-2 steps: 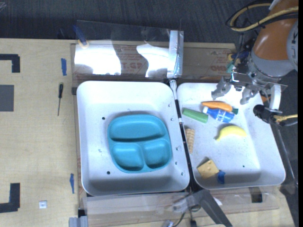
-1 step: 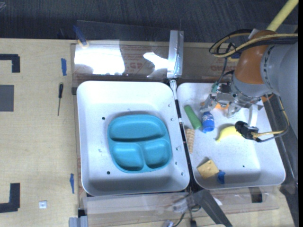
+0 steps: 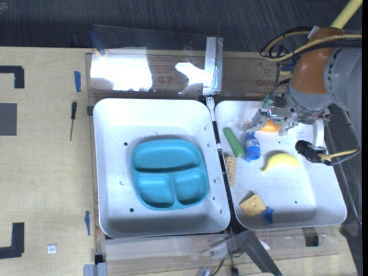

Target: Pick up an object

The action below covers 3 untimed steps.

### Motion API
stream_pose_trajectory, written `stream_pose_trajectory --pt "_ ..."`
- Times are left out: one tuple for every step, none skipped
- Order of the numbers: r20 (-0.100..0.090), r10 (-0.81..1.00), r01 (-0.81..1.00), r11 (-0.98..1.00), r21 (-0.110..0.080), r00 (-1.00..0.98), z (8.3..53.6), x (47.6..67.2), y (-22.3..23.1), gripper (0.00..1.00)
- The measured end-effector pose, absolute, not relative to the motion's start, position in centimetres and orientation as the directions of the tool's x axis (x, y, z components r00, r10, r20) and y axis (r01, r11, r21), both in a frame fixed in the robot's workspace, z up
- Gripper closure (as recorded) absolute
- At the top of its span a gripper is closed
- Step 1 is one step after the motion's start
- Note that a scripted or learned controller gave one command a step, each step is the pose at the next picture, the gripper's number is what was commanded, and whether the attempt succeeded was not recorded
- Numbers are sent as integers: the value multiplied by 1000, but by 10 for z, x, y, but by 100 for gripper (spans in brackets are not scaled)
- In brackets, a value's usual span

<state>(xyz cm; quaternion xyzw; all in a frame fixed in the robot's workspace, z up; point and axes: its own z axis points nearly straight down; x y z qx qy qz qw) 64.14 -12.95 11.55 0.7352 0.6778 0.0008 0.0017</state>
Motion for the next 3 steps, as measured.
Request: stream_pose_trajectory --pt "-1 984 984 -178 5 178 87 617 -99 0" --pt "0 984 984 -179 10 179 99 618 -100 100" --pt "4 979 979 -202 7 202 220 583 -26 100"
